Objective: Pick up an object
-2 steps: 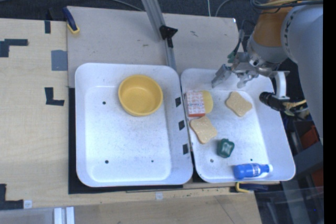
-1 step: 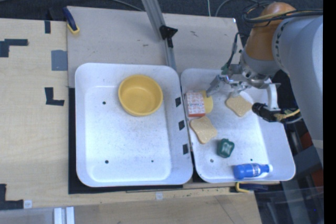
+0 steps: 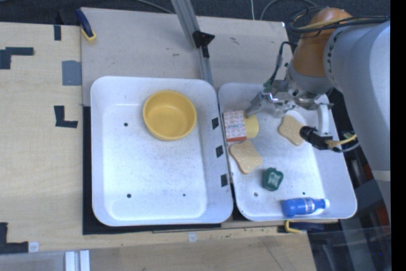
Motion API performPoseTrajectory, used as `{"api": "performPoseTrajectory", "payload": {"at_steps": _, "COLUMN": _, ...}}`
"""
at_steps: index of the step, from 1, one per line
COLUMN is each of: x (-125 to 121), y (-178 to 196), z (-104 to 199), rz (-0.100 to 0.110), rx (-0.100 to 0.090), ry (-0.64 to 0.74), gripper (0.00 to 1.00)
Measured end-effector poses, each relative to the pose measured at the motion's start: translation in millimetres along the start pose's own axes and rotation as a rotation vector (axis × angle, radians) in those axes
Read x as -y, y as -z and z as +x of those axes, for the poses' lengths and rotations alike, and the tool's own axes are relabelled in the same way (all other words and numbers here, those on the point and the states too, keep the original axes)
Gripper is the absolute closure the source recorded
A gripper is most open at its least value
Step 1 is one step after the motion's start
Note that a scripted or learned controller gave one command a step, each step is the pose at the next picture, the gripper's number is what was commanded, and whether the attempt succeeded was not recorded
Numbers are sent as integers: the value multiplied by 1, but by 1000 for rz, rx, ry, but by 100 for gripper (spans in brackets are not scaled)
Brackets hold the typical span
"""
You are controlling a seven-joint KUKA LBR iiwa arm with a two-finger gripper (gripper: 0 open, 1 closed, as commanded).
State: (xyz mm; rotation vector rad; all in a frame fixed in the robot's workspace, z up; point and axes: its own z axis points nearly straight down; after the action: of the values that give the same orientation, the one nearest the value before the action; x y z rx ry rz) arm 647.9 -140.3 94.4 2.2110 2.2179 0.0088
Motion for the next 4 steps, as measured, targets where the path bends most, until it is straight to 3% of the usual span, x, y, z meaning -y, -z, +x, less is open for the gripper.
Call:
{"api": "performPoseTrajectory", "payload": {"at_steps": 1, "x": 0, "y": 10, "z": 1, "rz": -1, "rx": -1, "ry": 1, "gripper": 100}}
{"api": "performPoseTrajectory", "payload": {"at_steps": 4, "x": 9, "y": 172, "z": 12, "rz": 5, "rx": -2, "ry": -1, "gripper": 100}}
